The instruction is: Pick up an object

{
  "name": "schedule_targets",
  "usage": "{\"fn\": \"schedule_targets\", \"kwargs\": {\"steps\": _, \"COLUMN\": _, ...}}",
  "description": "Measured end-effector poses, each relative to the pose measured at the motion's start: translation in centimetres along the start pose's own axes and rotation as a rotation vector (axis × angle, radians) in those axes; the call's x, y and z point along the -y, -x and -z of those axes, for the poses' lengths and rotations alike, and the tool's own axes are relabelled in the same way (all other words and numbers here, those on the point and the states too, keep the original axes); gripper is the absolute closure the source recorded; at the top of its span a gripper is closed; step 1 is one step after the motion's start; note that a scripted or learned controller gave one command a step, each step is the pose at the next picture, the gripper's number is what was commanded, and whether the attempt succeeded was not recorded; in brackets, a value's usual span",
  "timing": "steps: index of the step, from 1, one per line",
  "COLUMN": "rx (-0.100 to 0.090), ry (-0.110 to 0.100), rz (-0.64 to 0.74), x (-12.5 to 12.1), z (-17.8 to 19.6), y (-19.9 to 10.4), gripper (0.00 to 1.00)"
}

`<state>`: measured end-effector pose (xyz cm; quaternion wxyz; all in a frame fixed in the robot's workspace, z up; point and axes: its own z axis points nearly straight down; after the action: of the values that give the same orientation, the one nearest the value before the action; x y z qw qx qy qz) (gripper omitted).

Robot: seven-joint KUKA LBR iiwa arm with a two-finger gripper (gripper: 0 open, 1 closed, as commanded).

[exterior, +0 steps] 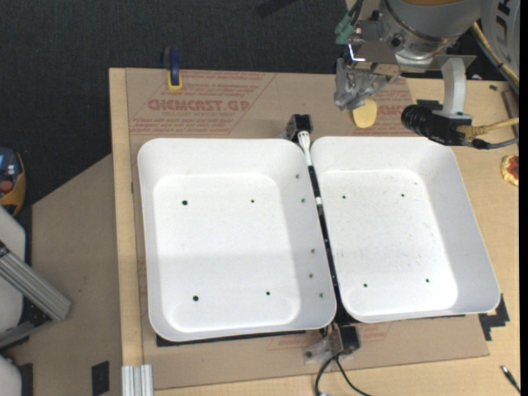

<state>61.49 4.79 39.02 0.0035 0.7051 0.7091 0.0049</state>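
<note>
While the arm [433, 7] reaches in from the upper right of the camera view, its gripper [355, 89] hangs above the brown board [214, 97] beyond the far edge of the right bin [396, 225], outside both bins. Just below and to the right of the gripper's tip sits a small pale yellow object [365, 114], rounded and about the colour of foam; it touches or nearly touches the fingertips, and whether it lies on the board or is pinched between them cannot be told from this angle. Whether the fingers are spread or closed cannot be told either, since they merge into one grey mass. A black cylindrical part [429, 122] on a white bracket juts out to the right of the gripper. Both white bins lie side by side on the board, the left bin [227, 233] and the right one meeting along a dark strip [318, 213] that runs between them; each floor shows a few small dark dots. A blue and yellow clamp [173, 67] grips the board's far left edge, and the board bears red printed lettering [198, 104].
</note>
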Motion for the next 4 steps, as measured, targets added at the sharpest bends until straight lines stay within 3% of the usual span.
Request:
{"fn": "schedule_targets", "kwargs": {"steps": 1, "rx": 0.002, "ry": -0.015, "rz": -0.003, "x": -4.8, "z": -8.5, "y": -2.1, "gripper": 1.00}}
{"fn": "schedule_targets", "kwargs": {"steps": 2, "rx": 0.004, "ry": -0.006, "rz": -0.010, "x": -5.1, "z": -5.1, "y": 3.3, "gripper": 1.00}}
{"fn": "schedule_targets", "kwargs": {"steps": 3, "rx": -0.001, "ry": -0.022, "rz": 0.002, "x": -4.8, "z": -14.3, "y": -6.1, "gripper": 1.00}}
{"fn": "schedule_targets", "kwargs": {"steps": 4, "rx": -0.004, "ry": -0.007, "rz": 0.007, "x": -5.0, "z": -11.3, "y": -18.6, "gripper": 1.00}}
